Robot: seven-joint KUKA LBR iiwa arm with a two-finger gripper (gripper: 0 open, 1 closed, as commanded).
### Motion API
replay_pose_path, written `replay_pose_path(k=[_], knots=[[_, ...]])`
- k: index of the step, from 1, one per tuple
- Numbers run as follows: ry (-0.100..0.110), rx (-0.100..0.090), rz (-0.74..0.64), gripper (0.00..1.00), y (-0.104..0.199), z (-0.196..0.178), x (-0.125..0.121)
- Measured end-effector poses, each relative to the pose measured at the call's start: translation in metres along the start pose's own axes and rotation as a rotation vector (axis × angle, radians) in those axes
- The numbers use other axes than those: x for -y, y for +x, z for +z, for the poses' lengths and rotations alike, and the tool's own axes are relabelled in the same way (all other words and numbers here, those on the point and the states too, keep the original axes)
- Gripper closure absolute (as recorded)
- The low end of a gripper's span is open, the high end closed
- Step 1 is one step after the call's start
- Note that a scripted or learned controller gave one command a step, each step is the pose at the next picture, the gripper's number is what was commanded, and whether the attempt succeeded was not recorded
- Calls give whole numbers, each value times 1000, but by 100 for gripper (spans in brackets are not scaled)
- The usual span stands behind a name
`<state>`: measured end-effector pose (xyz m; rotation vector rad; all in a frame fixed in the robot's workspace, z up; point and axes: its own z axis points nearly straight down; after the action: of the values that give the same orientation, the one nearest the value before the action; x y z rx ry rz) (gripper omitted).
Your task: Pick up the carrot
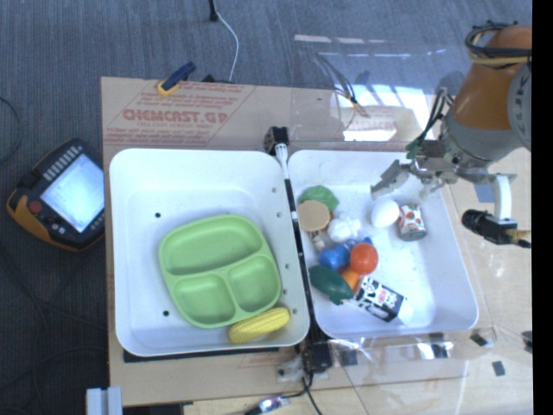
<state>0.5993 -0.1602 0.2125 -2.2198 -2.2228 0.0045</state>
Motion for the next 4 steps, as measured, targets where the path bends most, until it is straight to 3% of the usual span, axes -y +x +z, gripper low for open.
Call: replay_pose_path(k=[1,2,3,4], knots=[[7,-4,-206,0,37,100,53],[2,-3,-513,0,23,109,111],[-14,11,-311,0,54,121,112],[-15,3,-562,0,39,121,111]])
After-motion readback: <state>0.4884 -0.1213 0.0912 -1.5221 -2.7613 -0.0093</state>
